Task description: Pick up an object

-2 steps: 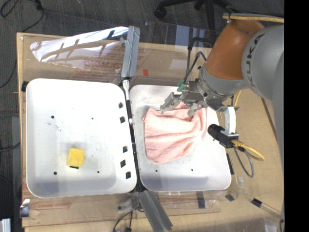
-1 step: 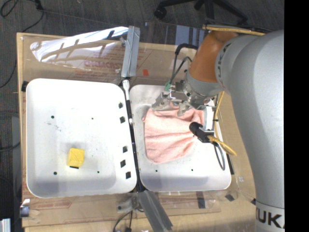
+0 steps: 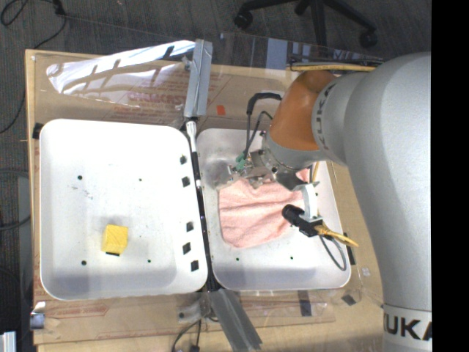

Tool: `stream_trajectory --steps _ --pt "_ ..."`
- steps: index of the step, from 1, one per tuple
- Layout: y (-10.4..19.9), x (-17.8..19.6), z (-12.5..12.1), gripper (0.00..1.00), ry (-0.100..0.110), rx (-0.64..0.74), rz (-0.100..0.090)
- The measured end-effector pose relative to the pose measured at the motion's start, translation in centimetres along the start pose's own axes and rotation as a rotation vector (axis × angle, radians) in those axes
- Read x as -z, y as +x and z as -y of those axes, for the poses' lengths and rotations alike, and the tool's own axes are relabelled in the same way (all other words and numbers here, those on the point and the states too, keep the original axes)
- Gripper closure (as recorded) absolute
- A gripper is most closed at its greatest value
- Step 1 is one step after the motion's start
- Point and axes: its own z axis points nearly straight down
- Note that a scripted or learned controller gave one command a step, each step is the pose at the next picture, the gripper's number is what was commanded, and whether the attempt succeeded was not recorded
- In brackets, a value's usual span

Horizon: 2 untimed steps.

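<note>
over right bin (image 3: 333, 266), gripper (image 3: 249, 169) sits low at top edge of pink cloth (image 3: 253, 215); cannot tell its opening or any hold. yellow block (image 3: 115, 239) lies well apart in left bin (image 3: 58, 145). risk: cloth edge slips free, pinch catches too little fabric.

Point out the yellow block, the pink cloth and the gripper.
yellow block (image 3: 115, 239), camera view, middle of its top face.
pink cloth (image 3: 253, 215), camera view, middle of the folds.
gripper (image 3: 245, 169), camera view, the tip at the cloth's upper edge.
</note>
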Motion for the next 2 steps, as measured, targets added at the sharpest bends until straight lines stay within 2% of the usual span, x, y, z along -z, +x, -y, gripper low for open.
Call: stream_trajectory --steps 1,2 --pt "-0.1 1.0 0.0 1.00 0.001 0.003 0.001" --pt "-0.6 10.5 -6.2 1.00 -0.001 0.090 0.001"
